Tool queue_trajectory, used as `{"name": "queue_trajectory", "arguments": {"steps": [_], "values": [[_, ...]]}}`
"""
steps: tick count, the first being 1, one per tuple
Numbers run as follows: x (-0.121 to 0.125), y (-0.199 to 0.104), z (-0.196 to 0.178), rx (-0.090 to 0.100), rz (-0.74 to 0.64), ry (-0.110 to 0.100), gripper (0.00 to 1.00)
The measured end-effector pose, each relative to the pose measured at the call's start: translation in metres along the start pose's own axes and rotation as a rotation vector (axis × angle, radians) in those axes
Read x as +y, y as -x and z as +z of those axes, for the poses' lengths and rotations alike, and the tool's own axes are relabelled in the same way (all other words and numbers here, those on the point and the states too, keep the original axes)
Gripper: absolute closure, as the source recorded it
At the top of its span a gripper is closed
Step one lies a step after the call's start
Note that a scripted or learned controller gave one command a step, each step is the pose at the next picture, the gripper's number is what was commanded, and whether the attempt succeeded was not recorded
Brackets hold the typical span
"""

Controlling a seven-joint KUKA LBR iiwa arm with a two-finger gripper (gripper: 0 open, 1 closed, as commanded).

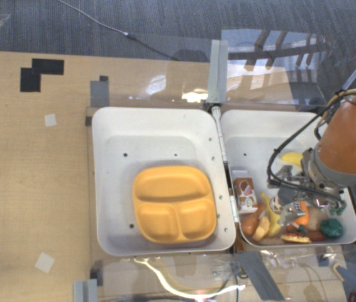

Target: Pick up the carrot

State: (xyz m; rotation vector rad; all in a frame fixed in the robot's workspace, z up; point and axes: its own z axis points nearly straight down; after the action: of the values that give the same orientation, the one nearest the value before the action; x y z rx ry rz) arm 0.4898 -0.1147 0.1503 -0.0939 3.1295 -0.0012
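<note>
Left bin [109, 137]: yellow divided tray [174, 203] at centre, tilted slightly. Right bin [253, 128]: toy food heaped in lower part, lower right of frame. Carrot [301, 219] lies in heap, orange, directly beneath gripper [294, 207]. Gripper low over heap; finger spacing cannot be told. Green item [332, 228] at far right.

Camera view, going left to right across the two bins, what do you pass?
Left bin → yellow divided plate → right bin → small carton → pile of toy food with a bit of orange carrot under the gripper → green piece.
</note>
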Motion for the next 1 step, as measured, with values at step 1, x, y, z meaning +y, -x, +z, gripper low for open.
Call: {"name": "queue_trajectory", "arguments": {"steps": [1], "values": [[-0.0185, 0.025, 0.0209, 0.001, -0.506, 0.001, 1.0]]}}
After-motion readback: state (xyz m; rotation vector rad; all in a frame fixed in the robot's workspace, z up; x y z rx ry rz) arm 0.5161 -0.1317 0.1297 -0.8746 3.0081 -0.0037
